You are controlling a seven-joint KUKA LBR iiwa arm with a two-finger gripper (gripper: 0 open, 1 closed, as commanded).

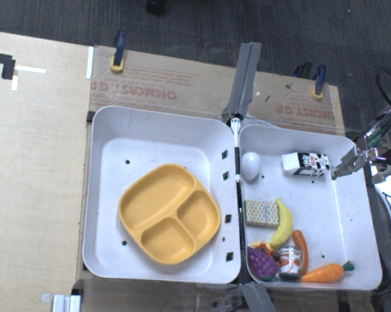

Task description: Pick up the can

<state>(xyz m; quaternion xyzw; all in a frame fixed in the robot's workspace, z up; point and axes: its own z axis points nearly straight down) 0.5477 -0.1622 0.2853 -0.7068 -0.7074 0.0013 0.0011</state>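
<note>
Hovering at the right bin's (360, 209) upper right rim, the claw (344, 166) has nothing visibly in it, and its opening I cannot tell. Reaching hasn't begun, I'd say: the can (291, 261) stands well below and left of it, wedged between grapes (262, 260) and carrot (323, 273), needing a careful descent.

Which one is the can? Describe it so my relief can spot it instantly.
Look in the right bin, at the cluster along its near edge. The can stands between the purple grapes and the carrot, just below the banana. It is the only small cylinder, with a red-and-white label.
</note>
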